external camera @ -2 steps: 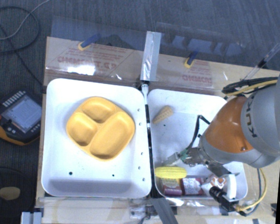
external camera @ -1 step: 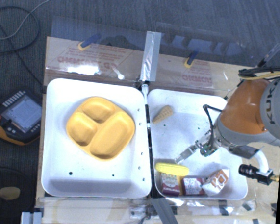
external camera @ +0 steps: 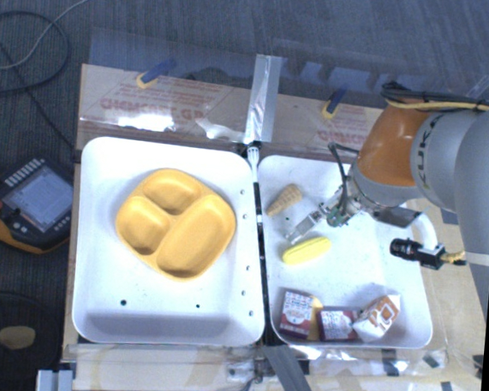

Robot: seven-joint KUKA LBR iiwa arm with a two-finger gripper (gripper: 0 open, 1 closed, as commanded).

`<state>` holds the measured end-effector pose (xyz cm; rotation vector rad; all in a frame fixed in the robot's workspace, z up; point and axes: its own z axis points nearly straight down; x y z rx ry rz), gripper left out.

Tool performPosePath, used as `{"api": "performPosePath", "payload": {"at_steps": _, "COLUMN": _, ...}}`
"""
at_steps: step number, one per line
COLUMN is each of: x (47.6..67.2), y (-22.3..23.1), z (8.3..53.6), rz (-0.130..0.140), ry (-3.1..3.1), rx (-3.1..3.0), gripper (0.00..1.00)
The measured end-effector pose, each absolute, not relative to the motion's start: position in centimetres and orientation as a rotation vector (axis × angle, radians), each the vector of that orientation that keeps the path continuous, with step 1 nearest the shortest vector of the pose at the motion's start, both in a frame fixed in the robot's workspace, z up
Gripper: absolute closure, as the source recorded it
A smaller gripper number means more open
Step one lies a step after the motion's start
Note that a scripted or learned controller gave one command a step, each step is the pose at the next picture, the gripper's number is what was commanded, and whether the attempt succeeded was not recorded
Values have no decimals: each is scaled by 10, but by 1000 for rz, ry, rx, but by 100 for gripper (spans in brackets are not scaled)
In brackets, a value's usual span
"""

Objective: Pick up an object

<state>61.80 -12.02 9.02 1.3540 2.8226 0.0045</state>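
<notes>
In the right bin (external camera: 408, 283), my gripper (external camera: 303, 228) hangs low over the bin's left half, reaching in from the right. Its tip is just above and left of a yellow oblong toy (external camera: 306, 250) lying on the bin floor; I cannot tell whether they touch. A tan ridged cone (external camera: 284, 200) lies a little up and left of the gripper, near the bin's left wall. Along the front wall lie a dark red packet (external camera: 298, 313), a smaller brown packet (external camera: 334, 323) and a white and orange carton (external camera: 378, 314).
The left bin (external camera: 96, 305) holds a yellow three-compartment dish (external camera: 176, 222). The grey arm with its orange band (external camera: 391, 149) covers the right bin's back right corner. A handheld controller (external camera: 28, 204) lies on the floor to the left of the bench.
</notes>
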Motion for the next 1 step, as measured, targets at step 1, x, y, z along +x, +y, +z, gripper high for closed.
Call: {"api": "performPosePath", "payload": {"at_steps": 1, "x": 575, "y": -132, "z": 91, "rz": 12, "ry": 2630, "rx": 1694, "gripper": 0}}
